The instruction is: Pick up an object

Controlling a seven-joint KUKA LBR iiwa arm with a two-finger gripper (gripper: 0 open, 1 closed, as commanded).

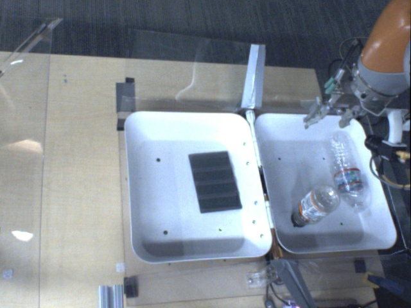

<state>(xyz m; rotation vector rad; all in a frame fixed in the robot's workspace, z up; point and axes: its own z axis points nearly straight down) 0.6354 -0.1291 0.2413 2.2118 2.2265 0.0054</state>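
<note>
Hovering over the far edge of the right bin, the gripper hangs with fingers spread and nothing between them.

Largest to smallest: the left bin, well away from the gripper across the divider, carries a dark ribbed rectangular pad lying flat near its centre. Just below the gripper, toward the near side, a clear plastic bottle lies along the right bin's floor; a second clear bottle with a dark cap lies tilted beside it, their bodies touching or nearly so.
</note>
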